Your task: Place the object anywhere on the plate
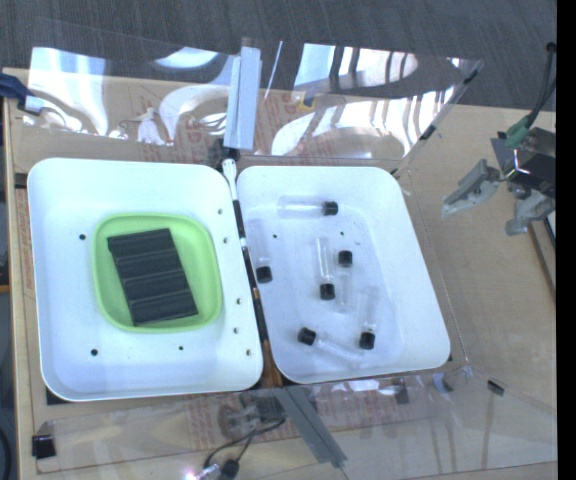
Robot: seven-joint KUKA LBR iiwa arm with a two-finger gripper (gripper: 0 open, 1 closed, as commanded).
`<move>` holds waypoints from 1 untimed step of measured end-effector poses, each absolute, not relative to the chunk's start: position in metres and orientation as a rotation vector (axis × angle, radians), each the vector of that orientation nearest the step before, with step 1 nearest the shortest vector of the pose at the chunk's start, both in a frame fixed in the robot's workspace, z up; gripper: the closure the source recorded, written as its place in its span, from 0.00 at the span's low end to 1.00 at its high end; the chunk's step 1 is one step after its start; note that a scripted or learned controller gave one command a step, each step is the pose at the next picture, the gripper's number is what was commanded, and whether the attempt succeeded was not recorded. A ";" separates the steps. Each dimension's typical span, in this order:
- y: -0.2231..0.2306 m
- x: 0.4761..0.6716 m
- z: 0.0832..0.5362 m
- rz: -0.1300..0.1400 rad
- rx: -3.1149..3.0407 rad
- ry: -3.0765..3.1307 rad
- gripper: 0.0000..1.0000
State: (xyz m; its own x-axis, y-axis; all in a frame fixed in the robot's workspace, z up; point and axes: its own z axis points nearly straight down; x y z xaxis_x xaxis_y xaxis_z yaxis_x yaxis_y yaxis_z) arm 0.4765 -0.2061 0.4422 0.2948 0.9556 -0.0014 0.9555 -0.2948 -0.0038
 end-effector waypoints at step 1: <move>-0.204 0.477 0.442 0.005 -2.585 -1.782 0.00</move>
State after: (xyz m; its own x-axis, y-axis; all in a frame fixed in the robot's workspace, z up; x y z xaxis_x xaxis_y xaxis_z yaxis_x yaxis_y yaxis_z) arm 0.4767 -0.2044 0.4424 0.3558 0.9346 -0.0019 0.9346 -0.3558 -0.0031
